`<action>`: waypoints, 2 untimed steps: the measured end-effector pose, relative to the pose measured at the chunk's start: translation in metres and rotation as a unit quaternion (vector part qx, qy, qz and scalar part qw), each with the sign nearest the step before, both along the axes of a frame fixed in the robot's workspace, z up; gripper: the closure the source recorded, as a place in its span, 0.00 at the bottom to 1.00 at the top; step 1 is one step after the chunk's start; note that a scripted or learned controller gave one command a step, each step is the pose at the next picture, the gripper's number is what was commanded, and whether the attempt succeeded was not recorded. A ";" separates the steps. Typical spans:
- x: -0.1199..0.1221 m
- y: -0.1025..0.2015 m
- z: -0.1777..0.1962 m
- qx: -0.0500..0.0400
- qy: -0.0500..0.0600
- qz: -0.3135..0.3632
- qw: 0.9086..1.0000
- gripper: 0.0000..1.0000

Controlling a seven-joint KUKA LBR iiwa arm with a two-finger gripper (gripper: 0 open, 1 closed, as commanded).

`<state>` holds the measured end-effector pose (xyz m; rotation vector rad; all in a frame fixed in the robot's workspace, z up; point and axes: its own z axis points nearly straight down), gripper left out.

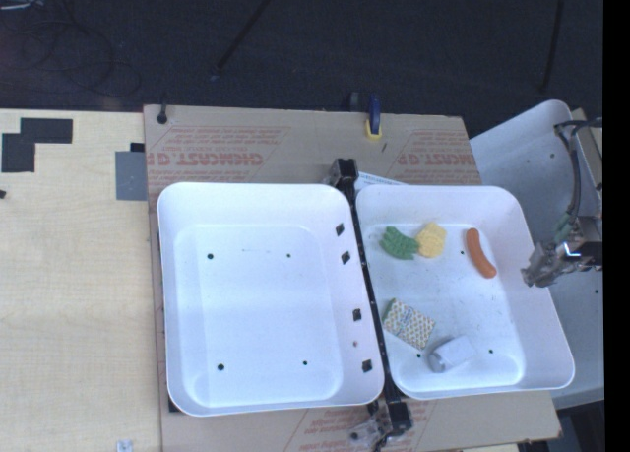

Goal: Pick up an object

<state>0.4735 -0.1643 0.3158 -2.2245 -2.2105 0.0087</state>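
The right bin (pixel 532 342) holds several small objects. A green toy (pixel 398 242) lies beside a yellow one (pixel 431 239) near the bin's far side. An orange-red sausage shape (pixel 480 252) lies to their right. A patterned flat packet (pixel 408 322) and a small grey block (pixel 448 354) rest near the front. My gripper (pixel 544 271) hangs at the right rim of this bin, just outside it, with nothing seen between its fingers.
The left bin (pixel 177 273) stands next to the right one, joined by a black divider with clips (pixel 356 273). Both rest on a cardboard sheet (pixel 256 150). A grey plate (pixel 522 145) lies at the right, under the arm.
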 end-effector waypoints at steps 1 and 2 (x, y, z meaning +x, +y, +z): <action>0.009 0.067 0.053 0.001 -0.006 0.007 1.000 1.00; 0.011 0.138 0.067 0.001 -0.004 0.007 1.000 1.00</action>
